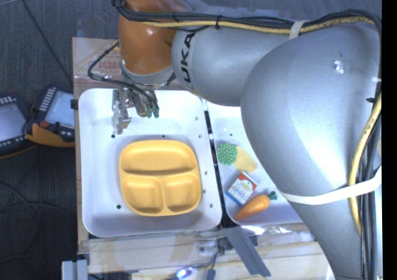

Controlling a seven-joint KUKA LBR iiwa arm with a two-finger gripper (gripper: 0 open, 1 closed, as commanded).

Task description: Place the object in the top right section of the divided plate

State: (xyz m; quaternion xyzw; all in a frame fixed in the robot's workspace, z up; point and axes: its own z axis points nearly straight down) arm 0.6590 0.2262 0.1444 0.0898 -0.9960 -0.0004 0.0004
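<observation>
- Overhead, the camera view showed two white bins side by side: the left bin (93, 167) carried a yellow divided plate (160, 177), and the right bin (273, 215) held a few small things.
- The gripper (127, 111) hung over the far end of the left bin, just beyond the plate's upper rim and clear of it.
- Its fingers looked close together with nothing seen between them, but from that slant it could not be told whether they were apart or together.
- The task did not name its object; the likely candidates lay in the right bin, partly shadowed by the arm (298, 92).
- Among them were a green knobbly piece (227, 153) touching a pale yellow wedge (245, 161), a small carton (242, 189) nearer the front, and a toy carrot (253, 206) just beside the carton.
- All four looked like light play food, judged stiff, plastic and hard to damage.
- The carrot seemed smooth and tapered, so it would probably slip toward its thin end; a hold across its thick middle looked safest.
- The carton offered flat opposite faces and seemed the easiest to pinch.
- The green piece appeared rounded and might roll, so a hold across its widest part would suit it.
- The plate's sections all lay bare, so the placing had not yet been done.
</observation>
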